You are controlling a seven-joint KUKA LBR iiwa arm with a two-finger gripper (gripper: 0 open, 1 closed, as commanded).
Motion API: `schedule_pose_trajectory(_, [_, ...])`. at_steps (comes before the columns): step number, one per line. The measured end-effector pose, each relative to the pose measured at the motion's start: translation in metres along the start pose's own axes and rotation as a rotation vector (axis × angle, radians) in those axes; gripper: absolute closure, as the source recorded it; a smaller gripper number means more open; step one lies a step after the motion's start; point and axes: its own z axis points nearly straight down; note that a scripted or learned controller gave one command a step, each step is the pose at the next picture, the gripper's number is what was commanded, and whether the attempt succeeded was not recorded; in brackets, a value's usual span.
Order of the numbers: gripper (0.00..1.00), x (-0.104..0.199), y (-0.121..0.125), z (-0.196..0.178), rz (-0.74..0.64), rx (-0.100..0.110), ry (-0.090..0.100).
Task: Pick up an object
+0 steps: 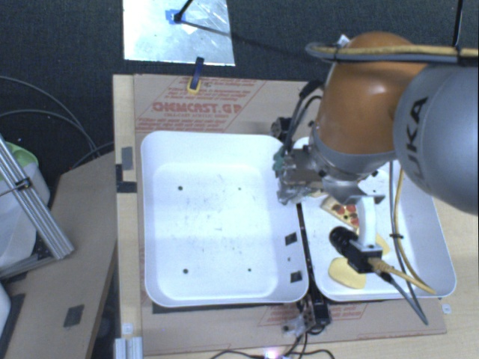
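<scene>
The arm (419,118) reaches in from the right, beyond the left bin's (217,142) far right corner. Its orange band (359,103) bulges over the gap between the bins, and the wrist points down and toward the left bin. The gripper (293,179) sits low against the left bin's right rim, about halfway along that rim. Its metal head blocks the tips, so I cannot tell whether it is spread or pressed together, and nothing shows pinched in it.

There are two white bins. The right bin (438,268) touches the left bin's right side and is largely covered by the arm. Two loose objects can be counted, both right of the left bin, in the right bin. One is a red-spotted flat piece (344,212) just right of the gripper. The other is a yellow flat piece (346,275), level with the left bin's near right corner. One printed cardboard sheet (202,103) lies under the left bin.
</scene>
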Motion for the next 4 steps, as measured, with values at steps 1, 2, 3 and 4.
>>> schedule_pose_trajectory(1, [1.00, -0.002, -0.006, -0.139, 0.003, -0.012, 0.003])
schedule_pose_trajectory(2, [1.00, 0.065, -0.003, -0.091, -0.001, 0.008, -0.001])
schedule_pose_trajectory(3, [1.00, 0.062, -0.002, -0.105, -0.001, 0.002, -0.001])
schedule_pose_trajectory(4, [1.00, 0.062, -0.001, -0.116, -0.007, 0.000, 0.000])
